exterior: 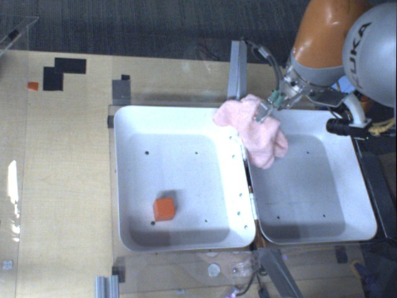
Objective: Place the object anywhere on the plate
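A pink cloth [259, 136] hangs crumpled over the wall between the two bins, near their far edge. Its upper part bunches toward the left bin and its lower part droops over the right bin. My gripper [266, 112] comes in from the upper right and is shut on the cloth's top fold, with the fabric pinched between its fingertips. A small orange block [164, 209] lies on the floor of the left bin [186, 166], toward its near left corner and far from the gripper.
The right bin [316, 194] lies under the arm's grey and orange wrist [325, 30]. A grey post [236, 70] stands just behind the bins' shared wall, close to the cloth. Black marks and a small orange square sit on the bench at far left.
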{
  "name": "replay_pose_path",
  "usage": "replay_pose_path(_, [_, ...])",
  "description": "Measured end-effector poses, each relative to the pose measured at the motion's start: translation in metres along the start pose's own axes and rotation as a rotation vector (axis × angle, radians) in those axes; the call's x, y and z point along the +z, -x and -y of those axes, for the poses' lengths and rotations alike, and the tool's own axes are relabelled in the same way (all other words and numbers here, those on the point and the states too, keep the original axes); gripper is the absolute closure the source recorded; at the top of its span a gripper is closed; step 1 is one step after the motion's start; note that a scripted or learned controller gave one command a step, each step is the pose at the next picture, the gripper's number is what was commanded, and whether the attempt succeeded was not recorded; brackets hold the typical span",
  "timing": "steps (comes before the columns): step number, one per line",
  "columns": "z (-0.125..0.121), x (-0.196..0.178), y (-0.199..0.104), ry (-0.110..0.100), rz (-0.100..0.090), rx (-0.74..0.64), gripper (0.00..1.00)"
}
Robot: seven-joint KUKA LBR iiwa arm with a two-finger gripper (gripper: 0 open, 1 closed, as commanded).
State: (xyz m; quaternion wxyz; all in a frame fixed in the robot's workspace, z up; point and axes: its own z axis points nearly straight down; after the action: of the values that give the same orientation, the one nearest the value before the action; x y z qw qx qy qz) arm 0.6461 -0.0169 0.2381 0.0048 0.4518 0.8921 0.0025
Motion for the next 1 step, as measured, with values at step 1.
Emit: replay_pose_path(1, [-0.0332, -0.0007, -0.0500, 0.003, 0.000, -0.402, 1.00])
